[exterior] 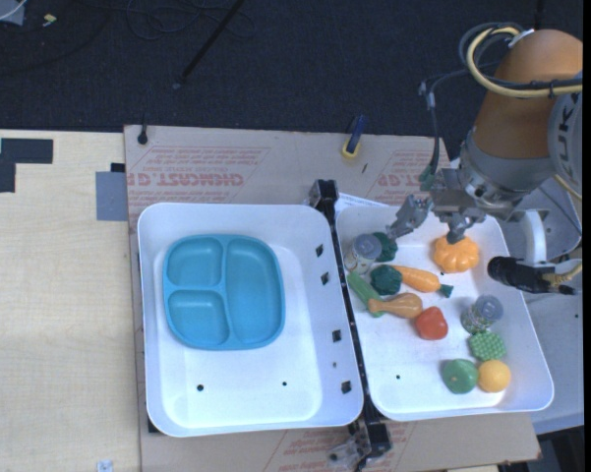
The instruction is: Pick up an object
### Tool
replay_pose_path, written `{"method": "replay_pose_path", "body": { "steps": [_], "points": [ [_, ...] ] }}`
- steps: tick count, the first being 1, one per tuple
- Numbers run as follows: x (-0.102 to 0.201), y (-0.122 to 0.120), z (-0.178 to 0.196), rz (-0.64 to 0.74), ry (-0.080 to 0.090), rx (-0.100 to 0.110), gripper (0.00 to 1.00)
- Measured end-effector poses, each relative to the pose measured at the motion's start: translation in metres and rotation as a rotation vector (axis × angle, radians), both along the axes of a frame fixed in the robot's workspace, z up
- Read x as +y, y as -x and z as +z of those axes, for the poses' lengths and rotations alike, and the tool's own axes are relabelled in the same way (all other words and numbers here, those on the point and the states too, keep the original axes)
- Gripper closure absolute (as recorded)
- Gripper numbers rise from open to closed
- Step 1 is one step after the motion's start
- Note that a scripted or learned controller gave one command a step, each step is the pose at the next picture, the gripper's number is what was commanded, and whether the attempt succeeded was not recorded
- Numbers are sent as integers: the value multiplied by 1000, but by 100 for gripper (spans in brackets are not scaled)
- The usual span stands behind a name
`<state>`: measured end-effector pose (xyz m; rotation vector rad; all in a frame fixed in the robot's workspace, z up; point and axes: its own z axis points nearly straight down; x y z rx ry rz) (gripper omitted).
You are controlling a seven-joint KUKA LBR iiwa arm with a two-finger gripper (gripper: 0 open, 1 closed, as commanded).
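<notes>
The right bin (531, 386) holds several toy foods: an orange pumpkin (456, 254), a carrot (418, 278), a dark green vegetable (385, 279), a tan squash (398, 307) and a red tomato (431, 324). My gripper (435, 222) hangs over the bin's far edge, open, with nothing between its fingers. Its right finger (459, 228) is just above the pumpkin. Its left finger (410, 214) points toward a grey jar (364, 249).
A blue divided plate (222, 291) lies in the left bin (157, 382). Near the right bin's front are a grey can (485, 312), a green textured piece (488, 345), a green pepper (459, 375) and a lemon (494, 375). A green cucumber (359, 288) lies by the divider.
</notes>
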<state>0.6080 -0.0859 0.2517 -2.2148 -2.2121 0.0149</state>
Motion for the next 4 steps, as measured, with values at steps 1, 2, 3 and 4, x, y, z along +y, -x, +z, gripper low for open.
{"method": "replay_pose_path", "body": {
  "steps": [1,2,3,4],
  "points": [
    [0,-2,8,2,1,-14,0],
    [4,-8,-38,2,1,-8,0],
    [0,-8,-83,1,1,-7,0],
    [-4,-9,-146,1,1,-8,0]
  ]
}}
